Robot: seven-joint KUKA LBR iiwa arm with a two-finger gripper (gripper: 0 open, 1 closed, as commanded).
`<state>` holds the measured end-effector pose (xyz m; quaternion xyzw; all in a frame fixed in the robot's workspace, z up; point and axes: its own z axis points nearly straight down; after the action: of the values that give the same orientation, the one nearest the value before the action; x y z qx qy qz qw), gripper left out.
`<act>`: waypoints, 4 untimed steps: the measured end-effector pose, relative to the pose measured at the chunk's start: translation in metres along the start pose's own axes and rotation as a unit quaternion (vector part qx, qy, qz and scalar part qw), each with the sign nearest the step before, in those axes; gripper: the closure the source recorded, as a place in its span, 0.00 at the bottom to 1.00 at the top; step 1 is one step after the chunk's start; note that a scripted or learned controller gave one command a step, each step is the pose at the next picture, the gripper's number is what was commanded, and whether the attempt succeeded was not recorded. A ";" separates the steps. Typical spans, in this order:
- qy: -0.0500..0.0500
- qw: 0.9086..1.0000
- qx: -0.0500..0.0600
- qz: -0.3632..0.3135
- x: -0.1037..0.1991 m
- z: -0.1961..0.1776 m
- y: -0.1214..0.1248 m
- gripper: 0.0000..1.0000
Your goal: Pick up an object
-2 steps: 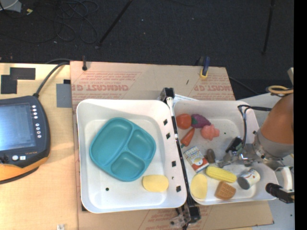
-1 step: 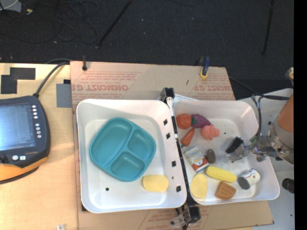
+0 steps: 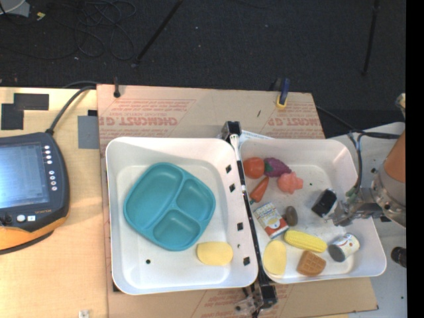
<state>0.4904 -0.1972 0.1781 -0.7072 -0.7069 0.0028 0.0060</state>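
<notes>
Jaws over right bin (image 3: 331,152), teal plate (image 3: 170,205) left

The left bin (image 3: 132,154) has the most room. A teal plate (image 3: 169,206) fills its middle and a yellow lump (image 3: 214,253) sits at its near right, but the far strip and the near left corner lie bare. The right bin (image 3: 318,152) is crowded: tomato (image 3: 253,167), carrot (image 3: 260,189), carton (image 3: 270,218), corn (image 3: 305,240) and waffle (image 3: 311,264) pack its left and near parts, leaving narrow gaps. Its far right floor is bare.
</notes>
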 end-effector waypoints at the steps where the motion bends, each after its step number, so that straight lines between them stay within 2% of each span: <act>1: -0.001 1.000 -0.004 -0.003 0.072 -0.038 -0.011 1.00; 2: -0.001 1.000 -0.002 -0.001 0.068 -0.036 -0.011 0.00; 3: -0.001 1.000 -0.002 0.000 0.060 0.096 -0.015 0.00; 4: -0.001 1.000 -0.010 -0.006 0.157 -0.047 0.034 0.00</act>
<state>0.5253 -0.0406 0.2251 -0.7030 -0.7111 -0.0040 -0.0018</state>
